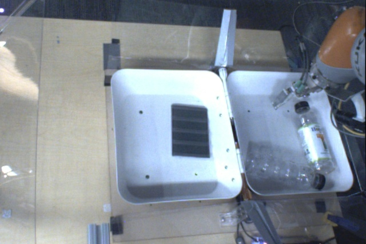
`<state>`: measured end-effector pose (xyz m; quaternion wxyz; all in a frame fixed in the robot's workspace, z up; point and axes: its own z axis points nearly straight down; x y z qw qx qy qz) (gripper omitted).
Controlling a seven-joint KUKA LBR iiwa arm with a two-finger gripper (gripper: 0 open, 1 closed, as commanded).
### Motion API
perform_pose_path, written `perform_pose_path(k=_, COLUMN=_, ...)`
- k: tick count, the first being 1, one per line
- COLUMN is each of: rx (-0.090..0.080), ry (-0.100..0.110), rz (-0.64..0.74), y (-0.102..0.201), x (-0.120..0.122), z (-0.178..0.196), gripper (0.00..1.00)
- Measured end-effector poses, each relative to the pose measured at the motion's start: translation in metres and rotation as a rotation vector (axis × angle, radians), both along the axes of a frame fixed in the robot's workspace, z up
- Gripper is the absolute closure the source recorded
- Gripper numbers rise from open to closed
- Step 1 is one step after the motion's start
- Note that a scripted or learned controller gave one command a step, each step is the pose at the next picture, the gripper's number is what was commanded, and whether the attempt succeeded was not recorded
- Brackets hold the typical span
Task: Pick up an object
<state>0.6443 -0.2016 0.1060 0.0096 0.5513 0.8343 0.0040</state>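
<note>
In the right bin (257, 86) a clear plastic bottle (313, 144) with a white label lies on its side near the right wall, its black cap (301, 106) pointing to the back. My gripper (287, 96) hangs low over the back of this bin, just left of and behind the bottle's cap, apart from it. Nothing shows in its grasp. A clear ribbed plastic piece (275, 169) lies along the bin's front, with a small black round part (318, 181) at its right end. A dark ribbed rectangular block (190, 130) lies flat in the middle of the left bin (131, 140).
The arm's orange band (338, 37) and grey wrist stand over the right bin's back right corner. A metal bar (226, 40) runs back from the seam between the bins. Cables (349, 120) lie along the right edge.
</note>
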Motion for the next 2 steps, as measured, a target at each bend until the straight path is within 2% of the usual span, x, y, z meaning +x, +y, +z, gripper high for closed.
perform_pose_path(k=1, rx=0.0, ry=0.011, rz=0.123, y=-0.003, x=0.013, z=0.023, gripper=0.0)
perform_pose_path(k=2, rx=-0.002, ry=0.01, rz=0.245, y=-0.003, x=0.015, z=0.067, gripper=0.0)
